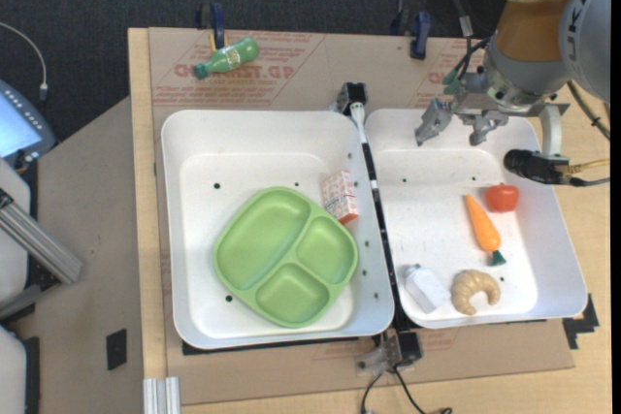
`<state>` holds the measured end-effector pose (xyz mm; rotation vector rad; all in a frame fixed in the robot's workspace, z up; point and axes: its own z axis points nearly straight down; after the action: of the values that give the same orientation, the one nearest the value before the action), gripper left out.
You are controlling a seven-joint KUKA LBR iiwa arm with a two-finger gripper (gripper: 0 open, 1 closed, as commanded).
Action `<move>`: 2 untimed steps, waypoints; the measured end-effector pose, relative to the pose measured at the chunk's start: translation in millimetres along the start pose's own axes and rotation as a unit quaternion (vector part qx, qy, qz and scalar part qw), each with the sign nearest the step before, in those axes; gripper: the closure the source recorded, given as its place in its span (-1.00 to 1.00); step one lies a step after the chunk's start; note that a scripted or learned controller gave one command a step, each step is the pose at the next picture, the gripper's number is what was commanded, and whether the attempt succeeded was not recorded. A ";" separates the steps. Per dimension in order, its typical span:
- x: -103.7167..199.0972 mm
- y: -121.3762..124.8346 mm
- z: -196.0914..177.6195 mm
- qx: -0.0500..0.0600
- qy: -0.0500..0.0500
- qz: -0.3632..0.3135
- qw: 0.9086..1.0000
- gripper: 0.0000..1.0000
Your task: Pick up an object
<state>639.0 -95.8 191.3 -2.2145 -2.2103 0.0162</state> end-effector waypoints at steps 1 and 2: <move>0.2 2.8 -9.6 -0.008 -0.001 -0.001 1.000 -1.00; -9.4 3.9 46.5 -0.006 -0.001 0.000 1.000 -1.00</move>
<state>642.1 -105.1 144.8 -2.2200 -2.2177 0.0052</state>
